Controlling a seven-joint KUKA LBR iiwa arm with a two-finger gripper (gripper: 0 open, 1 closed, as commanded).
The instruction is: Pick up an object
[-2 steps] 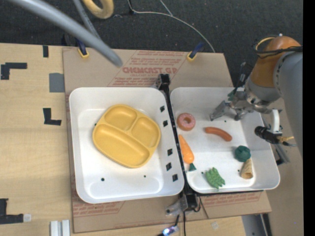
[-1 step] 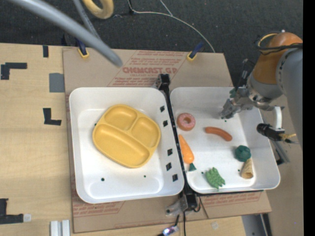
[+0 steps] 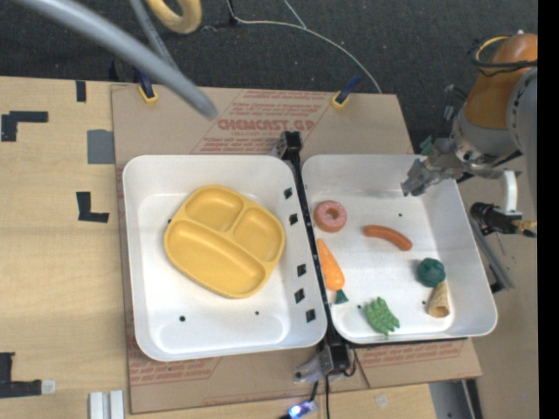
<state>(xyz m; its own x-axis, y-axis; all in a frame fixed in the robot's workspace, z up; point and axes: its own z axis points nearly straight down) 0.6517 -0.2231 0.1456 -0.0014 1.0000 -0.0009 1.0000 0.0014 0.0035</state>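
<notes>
While the arm reaches in from the right:
Gripper (image 3: pixel 417 182): above right bin's (image 3: pixel 463 234) far edge; finger state unclear.
Right bin contents: donut (image 3: pixel 330 216), sausage (image 3: pixel 387 236), carrot (image 3: pixel 330 266).
Left bin (image 3: pixel 140 234): yellow divided plate (image 3: pixel 225 240).

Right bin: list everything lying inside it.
Inside the right bin lie a pink donut, a sausage, a carrot, a dark green ball, a leafy green piece and a cone. The gripper hovers over its far corner, hiding the floor beneath.
</notes>
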